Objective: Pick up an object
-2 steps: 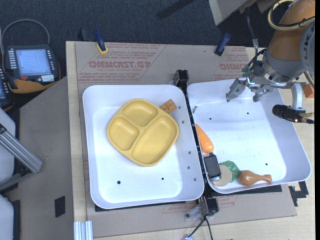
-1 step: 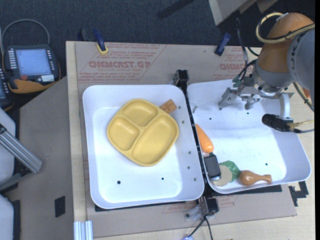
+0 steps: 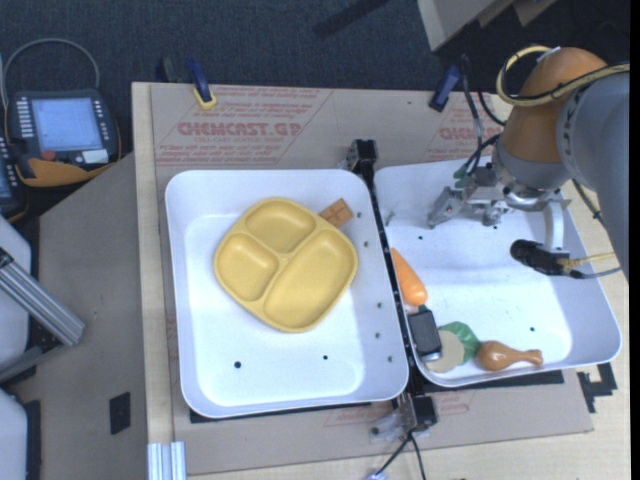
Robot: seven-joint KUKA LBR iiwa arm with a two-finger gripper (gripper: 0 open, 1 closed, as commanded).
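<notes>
Fingers of the gripper point(image 3: 492, 230) are seen spread apart over the right bin point(image 3: 590, 308), nothing held; a drumstick point(image 3: 506, 354) is found near, a carrot point(image 3: 408, 278) farther left against the wall

A pale yellow divided plate point(image 3: 287, 263) sits in the white left bin point(image 3: 200, 358), a small tan-brown block point(image 3: 336, 212) at its edge. In the white right bin point(image 3: 590, 318): an orange carrot point(image 3: 408, 279), a black rectangular item point(image 3: 424, 332), a green piece point(image 3: 462, 334) beside a beige disc point(image 3: 446, 353), and a golden-brown drumstick point(image 3: 505, 354). The surface point(image 3: 300, 128) is tan cardboard printed with red lettering. The grey arm point(image 3: 590, 118) carries an orange band.
</notes>
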